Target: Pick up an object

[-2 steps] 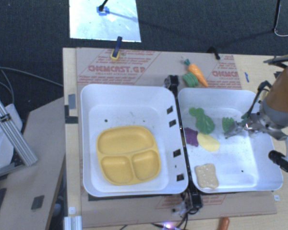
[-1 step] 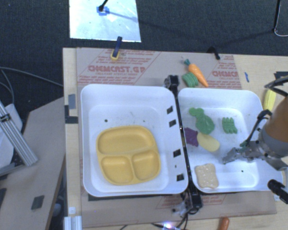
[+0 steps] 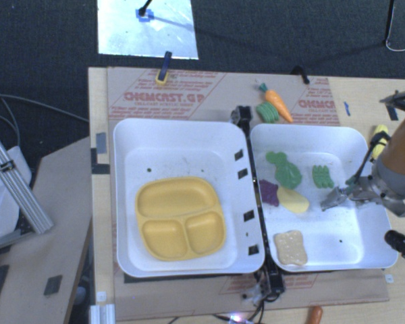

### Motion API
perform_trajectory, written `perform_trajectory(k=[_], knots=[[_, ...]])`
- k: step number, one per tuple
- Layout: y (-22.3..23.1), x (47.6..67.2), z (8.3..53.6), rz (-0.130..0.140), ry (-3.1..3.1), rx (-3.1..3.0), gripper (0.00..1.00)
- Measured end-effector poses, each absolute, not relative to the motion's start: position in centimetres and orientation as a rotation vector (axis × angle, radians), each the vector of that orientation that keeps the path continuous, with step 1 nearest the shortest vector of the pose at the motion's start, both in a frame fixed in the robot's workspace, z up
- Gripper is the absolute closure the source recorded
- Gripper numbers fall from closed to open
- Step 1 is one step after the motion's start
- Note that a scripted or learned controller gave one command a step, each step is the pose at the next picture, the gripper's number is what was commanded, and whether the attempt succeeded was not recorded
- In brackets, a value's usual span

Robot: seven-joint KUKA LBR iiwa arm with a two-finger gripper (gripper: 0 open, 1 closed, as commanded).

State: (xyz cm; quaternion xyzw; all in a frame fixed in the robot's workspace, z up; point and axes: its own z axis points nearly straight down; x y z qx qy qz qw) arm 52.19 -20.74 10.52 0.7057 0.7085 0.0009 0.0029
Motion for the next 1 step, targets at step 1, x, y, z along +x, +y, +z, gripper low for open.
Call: perform_trajectory(k=[1], knots=[[-20.52, 60.74, 8.5, 0.008, 2.224, 2.206, 0.0]])
